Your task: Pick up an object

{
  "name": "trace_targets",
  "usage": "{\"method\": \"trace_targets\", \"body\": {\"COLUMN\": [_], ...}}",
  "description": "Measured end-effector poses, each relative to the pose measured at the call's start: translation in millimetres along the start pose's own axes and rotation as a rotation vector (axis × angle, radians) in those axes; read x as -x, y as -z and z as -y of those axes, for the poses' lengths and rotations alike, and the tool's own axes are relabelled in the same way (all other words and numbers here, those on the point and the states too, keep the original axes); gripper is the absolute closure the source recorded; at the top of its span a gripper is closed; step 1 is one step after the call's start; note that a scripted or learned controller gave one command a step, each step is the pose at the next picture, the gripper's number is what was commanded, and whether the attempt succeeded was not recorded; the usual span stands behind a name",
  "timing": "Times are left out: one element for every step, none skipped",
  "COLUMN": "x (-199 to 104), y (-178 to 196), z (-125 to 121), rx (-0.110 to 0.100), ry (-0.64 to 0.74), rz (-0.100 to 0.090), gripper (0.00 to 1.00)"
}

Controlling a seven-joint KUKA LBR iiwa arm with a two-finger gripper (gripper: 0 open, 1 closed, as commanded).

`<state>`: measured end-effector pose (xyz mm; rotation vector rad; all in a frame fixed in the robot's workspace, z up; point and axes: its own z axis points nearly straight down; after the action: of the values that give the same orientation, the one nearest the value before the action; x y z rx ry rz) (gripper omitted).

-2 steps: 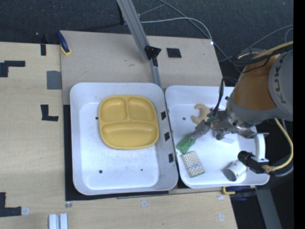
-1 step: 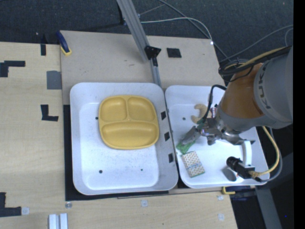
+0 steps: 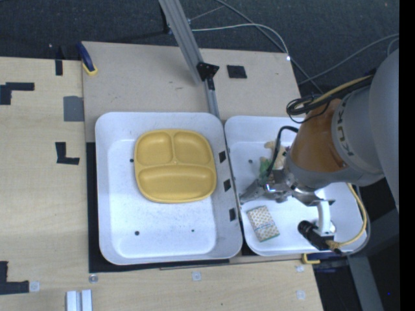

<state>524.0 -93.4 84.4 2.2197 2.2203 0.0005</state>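
The grey arm with its orange band reaches in from the right over the right bin [image 3: 237, 135]. My gripper [image 3: 254, 191] hangs low over that bin's left half, its thin metal fingers pointing left and slightly spread, with nothing visible between them. A small patterned square packet [image 3: 263, 222] lies flat on the bin floor just below the fingertips. A small green and tan object [image 3: 266, 165] sits just above the gripper, partly hidden by the wrist.
A yellow divided plate [image 3: 175, 164] lies in the upper half of the left bin [image 3: 117, 238]. A grey metal pole [image 3: 185, 34] slants down from the top to the gap between the bins. Black cables loop around the wrist at the right.
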Motion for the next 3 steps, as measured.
{"method": "trace_targets", "body": {"x": [-0.9,4.4,2.3], "y": [13.4,60.8,123.8], "z": [-1.4,-9.4,-13.0], "rx": [0.003,0.000,0.003], "ry": [0.002,0.001,0.002], "rz": [-0.001,-0.001,-0.001], "gripper": [1.00,1.00,1.00]}}
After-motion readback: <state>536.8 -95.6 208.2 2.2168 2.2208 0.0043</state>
